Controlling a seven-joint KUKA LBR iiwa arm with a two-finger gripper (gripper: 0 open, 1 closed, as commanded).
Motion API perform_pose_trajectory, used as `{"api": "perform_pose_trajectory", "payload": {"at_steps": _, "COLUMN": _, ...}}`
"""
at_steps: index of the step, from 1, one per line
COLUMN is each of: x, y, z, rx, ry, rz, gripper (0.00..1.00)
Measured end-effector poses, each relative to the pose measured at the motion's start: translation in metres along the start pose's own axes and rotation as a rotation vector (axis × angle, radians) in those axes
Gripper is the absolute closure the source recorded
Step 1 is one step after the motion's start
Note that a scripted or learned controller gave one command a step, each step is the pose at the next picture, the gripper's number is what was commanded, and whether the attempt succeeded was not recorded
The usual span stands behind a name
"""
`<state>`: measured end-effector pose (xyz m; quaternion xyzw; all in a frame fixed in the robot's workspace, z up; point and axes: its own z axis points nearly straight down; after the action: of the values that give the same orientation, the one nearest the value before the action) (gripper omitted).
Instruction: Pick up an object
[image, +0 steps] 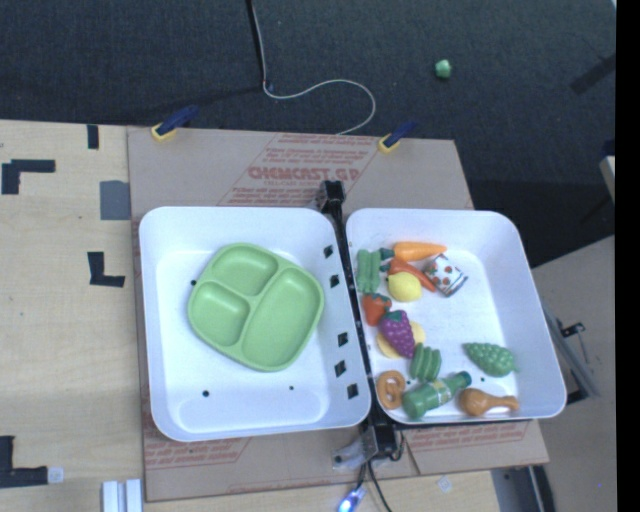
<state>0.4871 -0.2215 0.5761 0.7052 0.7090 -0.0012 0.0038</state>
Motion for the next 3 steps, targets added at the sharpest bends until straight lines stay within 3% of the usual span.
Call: {"api": "perform_pose_trajectory", "payload": {"at_steps": 3, "x": 0.002, "y": 0.002, "z": -0.031, "rx": -0.002, "ry": -0.004, "rz": -0.004, "gripper": 1.00}}
